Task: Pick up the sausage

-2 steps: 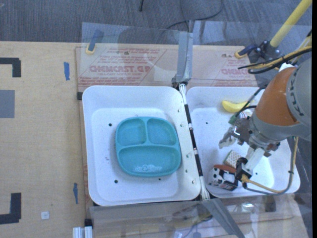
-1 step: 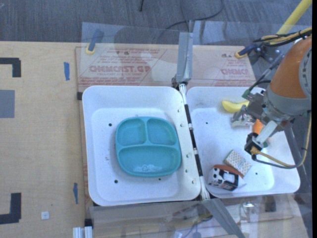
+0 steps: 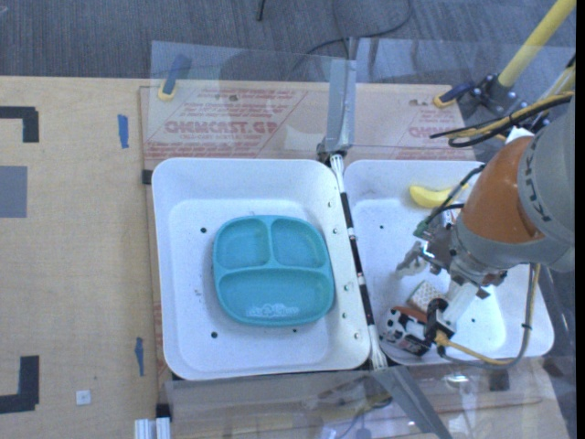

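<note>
In the right bin (image 3: 384, 183), my gripper (image 3: 413, 248) hangs over the middle of the floor, its two metal fingers spread apart with nothing between them. A small reddish-brown piece (image 3: 413, 311), possibly the sausage, lies near the bin's front left corner, below the gripper and partly hidden by the robot's own parts. The wrist and orange band cover much of the bin's right half.
A yellow banana (image 3: 426, 194) lies at the back of the right bin. A tan checkered piece (image 3: 425, 293) rests just under the gripper. The left bin (image 3: 174, 190) holds a teal divided plate (image 3: 271, 271). A ridge separates the two bins.
</note>
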`<state>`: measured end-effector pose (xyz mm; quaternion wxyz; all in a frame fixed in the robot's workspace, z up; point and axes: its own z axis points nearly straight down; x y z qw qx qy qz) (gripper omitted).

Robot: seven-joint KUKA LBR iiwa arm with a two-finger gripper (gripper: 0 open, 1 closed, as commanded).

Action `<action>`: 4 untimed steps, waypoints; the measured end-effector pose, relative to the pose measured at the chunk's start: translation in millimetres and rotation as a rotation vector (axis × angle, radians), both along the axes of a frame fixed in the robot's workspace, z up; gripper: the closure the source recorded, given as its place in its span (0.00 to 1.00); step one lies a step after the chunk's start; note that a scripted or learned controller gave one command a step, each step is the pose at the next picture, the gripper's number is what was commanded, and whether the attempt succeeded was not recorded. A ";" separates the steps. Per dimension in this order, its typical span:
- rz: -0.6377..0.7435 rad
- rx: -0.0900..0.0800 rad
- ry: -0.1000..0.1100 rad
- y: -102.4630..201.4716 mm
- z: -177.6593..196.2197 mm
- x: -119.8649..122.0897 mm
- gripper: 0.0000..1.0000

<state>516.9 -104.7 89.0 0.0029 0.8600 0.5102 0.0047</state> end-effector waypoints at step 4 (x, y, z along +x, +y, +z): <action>0.133 0.002 0.015 -42.0 53.5 -21.7 0.00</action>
